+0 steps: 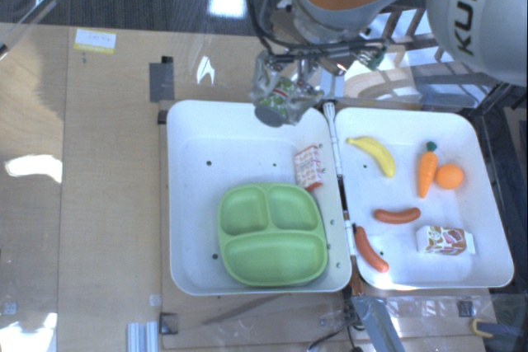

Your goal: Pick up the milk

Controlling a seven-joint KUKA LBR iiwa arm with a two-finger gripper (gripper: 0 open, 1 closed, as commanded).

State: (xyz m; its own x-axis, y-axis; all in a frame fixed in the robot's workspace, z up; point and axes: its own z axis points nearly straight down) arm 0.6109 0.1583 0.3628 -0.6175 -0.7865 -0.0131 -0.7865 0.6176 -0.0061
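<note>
Hovering my tool (285, 95) over the far rim of the left bin (190, 177), and honestly, I cannot tell whether it is open or closed from up here. One milk carton (308, 167) lies in that left bin, just beyond the green plate (272, 235), close to the wall shared with the right bin (487, 177). A second milk carton (445, 241) rests in the right bin's near corner, past the sausage (397, 215). Banana (373, 153), carrot (426, 170) and orange (450, 176) sit farther back there.
</note>
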